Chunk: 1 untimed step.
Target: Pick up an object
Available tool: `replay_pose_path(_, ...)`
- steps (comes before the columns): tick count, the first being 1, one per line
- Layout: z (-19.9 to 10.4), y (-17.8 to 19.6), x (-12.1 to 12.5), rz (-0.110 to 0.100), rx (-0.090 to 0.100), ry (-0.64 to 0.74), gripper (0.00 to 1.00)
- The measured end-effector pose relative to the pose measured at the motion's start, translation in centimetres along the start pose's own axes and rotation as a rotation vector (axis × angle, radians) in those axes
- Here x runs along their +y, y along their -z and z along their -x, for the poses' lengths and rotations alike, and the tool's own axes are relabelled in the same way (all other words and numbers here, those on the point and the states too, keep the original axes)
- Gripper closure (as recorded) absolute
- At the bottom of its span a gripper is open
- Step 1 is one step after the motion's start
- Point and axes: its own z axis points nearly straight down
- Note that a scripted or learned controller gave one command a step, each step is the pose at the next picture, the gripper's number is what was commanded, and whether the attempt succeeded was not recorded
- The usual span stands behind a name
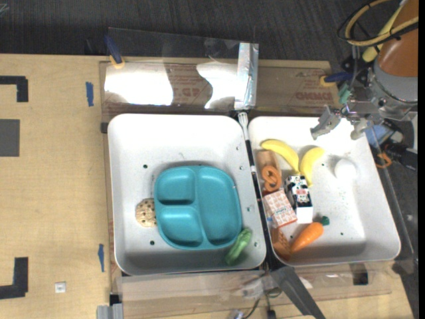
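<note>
From my remote seat I look down on a table (46, 178) carrying two shallow white bins side by side. My claw (339, 121) hangs over the far edge of the right bin (372, 238), its two fingers spread apart with nothing between them. I judge the pick as not yet started: no object is lifted, and the descent, the closing and the lift are all left to do.

The candidate objects sit mostly in the right bin, crowded along its left side. I count two yellow bananas: one curved banana (280, 153) and a shorter one (311, 160) just beside it, the nearest things to the claw. Below them lie one orange pretzel-like ring (270, 174), one small red-and-white box (279, 208), one black-and-white block (301, 195) and one carrot (307, 235).

The left bin (133, 138) holds one teal divided plate (197, 206), one cookie (145, 212) touching its left rim, and one green piece (238, 244) at its near right corner.
</note>
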Motion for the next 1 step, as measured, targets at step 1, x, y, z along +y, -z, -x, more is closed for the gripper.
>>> replay_pose_path(1,-1.49,-15.7,-1.48,-0.001,0.0,0.216,0.0)
